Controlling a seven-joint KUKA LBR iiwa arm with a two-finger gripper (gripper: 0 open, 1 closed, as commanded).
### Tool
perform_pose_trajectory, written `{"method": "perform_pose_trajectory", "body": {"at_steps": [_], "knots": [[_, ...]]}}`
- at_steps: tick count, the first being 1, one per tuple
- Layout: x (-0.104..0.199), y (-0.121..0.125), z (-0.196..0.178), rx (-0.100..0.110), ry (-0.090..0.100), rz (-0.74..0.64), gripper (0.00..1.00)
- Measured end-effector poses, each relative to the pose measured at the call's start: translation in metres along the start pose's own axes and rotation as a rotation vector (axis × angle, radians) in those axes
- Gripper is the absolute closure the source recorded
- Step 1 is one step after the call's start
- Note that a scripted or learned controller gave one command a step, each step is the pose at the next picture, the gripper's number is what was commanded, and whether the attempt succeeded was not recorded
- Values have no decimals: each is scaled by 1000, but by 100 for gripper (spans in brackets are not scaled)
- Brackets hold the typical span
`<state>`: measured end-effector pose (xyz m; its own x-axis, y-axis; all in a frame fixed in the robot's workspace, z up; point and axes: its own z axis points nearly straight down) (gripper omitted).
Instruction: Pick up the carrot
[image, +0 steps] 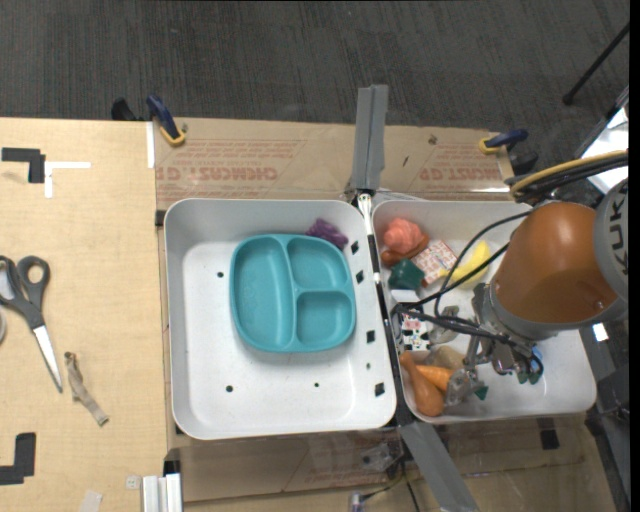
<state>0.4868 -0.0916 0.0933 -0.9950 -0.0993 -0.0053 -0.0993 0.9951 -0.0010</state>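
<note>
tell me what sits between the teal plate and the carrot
In the camera view, the two bins' adjoining walls lie between the teal divided plate and the carrot; no loose object sits there.

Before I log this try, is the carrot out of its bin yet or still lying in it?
Still in. The carrot lies on the floor of the right bin, near its front left corner, with the gripper right beside it.

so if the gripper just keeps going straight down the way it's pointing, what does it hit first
Most likely the carrot: the gripper hangs just beside its thick end in the right bin. Depth is hard to judge from above, so it could land on the bin floor next to it.
</note>
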Motion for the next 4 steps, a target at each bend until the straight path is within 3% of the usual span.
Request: {"method": "perform_pose_trajectory", "body": {"at_steps": [2, 3, 4], "knots": [[1, -3, 0, 1, 0, -184, 0], [2, -12, -21, -1, 2, -156, 0], [-8, -10, 0, -1, 1, -162, 0]]}}
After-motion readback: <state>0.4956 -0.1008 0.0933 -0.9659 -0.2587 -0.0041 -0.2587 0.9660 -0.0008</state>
